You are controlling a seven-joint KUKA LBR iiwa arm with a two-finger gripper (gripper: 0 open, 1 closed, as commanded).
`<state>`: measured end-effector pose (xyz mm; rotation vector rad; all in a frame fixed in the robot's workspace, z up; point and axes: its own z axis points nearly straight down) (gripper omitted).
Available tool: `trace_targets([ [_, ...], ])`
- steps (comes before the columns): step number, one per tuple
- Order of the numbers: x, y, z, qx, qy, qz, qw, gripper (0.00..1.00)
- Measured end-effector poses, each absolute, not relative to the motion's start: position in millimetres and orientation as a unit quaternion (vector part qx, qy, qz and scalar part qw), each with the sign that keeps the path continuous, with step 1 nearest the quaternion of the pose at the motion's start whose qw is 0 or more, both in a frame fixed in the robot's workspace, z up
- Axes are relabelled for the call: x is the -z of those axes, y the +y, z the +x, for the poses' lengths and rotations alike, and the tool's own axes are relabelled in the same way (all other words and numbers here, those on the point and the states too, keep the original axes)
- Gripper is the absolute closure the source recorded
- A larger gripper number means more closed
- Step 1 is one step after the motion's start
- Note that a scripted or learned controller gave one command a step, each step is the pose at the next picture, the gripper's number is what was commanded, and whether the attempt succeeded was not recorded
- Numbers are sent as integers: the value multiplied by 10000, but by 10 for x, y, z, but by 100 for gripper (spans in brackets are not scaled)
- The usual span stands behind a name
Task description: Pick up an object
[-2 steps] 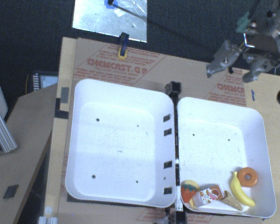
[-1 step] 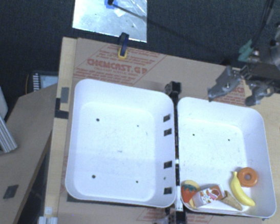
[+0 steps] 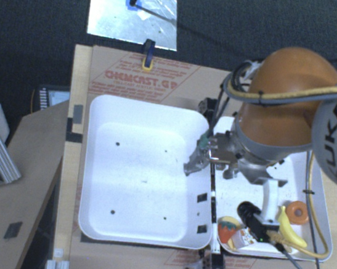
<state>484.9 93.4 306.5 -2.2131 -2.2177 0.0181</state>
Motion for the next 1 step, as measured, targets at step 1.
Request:
trace_targets([
  [1,-1204,1395,5504,-51,-7084,-7058,35,0],
])
